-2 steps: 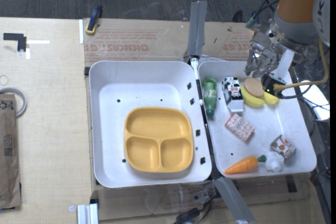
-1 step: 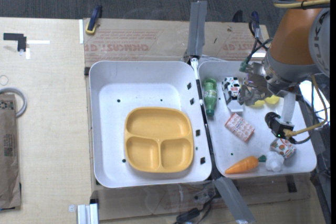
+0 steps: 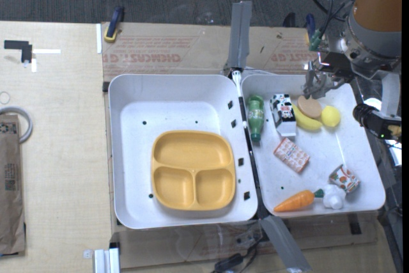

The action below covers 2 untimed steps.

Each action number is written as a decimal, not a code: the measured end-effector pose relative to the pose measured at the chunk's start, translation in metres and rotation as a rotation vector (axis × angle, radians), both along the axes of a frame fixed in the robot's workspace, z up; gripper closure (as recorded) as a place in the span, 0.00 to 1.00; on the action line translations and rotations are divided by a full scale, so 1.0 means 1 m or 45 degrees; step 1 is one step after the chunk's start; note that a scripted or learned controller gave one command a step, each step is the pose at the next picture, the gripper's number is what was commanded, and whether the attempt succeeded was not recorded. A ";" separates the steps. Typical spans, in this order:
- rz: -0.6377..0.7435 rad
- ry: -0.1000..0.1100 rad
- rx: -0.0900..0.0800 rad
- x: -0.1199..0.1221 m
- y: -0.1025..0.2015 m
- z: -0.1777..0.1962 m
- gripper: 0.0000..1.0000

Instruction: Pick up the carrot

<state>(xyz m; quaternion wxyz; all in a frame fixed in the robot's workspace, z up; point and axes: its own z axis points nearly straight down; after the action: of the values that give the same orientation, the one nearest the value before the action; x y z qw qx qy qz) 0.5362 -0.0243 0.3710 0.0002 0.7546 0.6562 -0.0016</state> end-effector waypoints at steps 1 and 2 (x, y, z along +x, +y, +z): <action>0.298 0.003 0.002 -0.042 0.000 -0.080 1.00; 0.780 0.002 0.005 -0.055 -0.018 -0.141 1.00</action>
<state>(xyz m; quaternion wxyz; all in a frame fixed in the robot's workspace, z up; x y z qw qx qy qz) 0.4810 -0.0419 0.2296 -0.0011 0.5215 0.8533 -0.0008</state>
